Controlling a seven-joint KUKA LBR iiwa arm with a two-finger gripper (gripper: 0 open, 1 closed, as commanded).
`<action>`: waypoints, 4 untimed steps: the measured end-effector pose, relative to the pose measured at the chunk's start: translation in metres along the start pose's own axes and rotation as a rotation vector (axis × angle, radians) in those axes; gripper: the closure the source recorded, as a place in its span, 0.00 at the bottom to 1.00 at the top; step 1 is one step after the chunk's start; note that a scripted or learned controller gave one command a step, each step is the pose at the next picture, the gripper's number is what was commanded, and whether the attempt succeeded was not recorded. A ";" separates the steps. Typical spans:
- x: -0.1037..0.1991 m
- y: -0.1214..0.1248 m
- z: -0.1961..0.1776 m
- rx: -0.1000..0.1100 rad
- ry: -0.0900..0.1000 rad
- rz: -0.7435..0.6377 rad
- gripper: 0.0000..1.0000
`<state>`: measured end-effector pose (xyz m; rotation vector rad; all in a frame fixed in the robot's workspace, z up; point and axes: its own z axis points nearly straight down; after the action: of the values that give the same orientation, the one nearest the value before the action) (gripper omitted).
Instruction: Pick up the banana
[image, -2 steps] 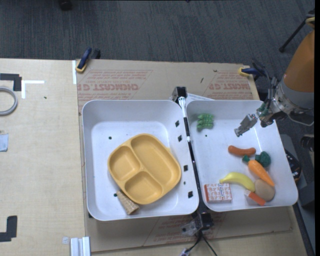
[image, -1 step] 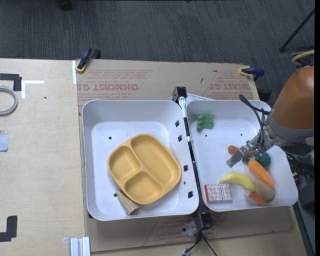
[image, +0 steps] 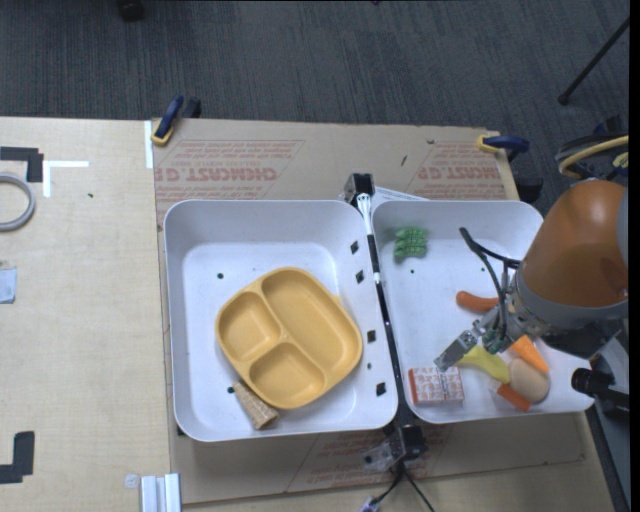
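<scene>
The yellow three-part plastic plate (image: 289, 338) lies in the left white bin (image: 190, 320). In the right white bin (image: 430, 280), the hand (image: 472, 345) touches the short yellow curved banana (image: 488, 362); whether its fingers grip, I cannot tell.

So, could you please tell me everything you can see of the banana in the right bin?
The banana is a small yellow piece, smooth like a plastic toy, lying flat near the front of the right bin. It lies slantwise, partly hidden under the gripper, which is down right at its left end. Its right end meets a beige egg-like piece; a red-and-white box lies just to its left.
</scene>
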<state>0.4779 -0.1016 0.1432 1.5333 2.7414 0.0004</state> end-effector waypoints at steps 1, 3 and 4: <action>-0.016 0.003 0.049 -0.003 0.000 -0.078 0.00; -0.024 0.015 0.051 0.000 -0.001 -0.173 0.00; -0.016 0.029 0.051 0.000 -0.001 0.062 0.00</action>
<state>0.5111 -0.1004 0.0923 1.6167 2.6923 0.0003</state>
